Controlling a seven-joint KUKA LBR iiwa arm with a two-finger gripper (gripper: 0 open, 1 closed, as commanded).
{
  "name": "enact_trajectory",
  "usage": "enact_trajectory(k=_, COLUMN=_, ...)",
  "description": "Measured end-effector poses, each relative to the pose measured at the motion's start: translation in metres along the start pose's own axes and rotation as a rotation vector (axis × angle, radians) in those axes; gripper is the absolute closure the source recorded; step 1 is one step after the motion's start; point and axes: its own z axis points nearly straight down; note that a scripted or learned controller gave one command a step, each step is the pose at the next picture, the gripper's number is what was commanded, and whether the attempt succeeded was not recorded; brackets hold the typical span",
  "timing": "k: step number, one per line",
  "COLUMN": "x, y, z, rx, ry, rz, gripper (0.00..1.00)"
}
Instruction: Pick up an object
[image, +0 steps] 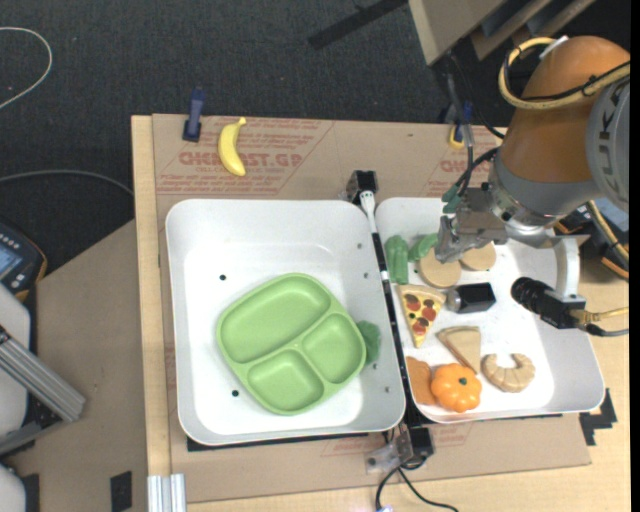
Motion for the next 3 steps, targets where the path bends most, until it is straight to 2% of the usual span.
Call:
enact_trajectory(k=1, x=0.044, y=-0.082, z=0.007, rx=0.013, ry=0.004, rz=-0.001, gripper=1.0)
enact_trajectory(k=2, x=0.099, y=-0.082, z=-0.015, rx=0.002, ry=0.002, rz=-0.005, gripper=1.0)
enact_trajectory(k=3, x=0.004, y=-0.085, z=0.065, rx=0.014, ry=-0.002, rz=0.012, gripper=1.0)
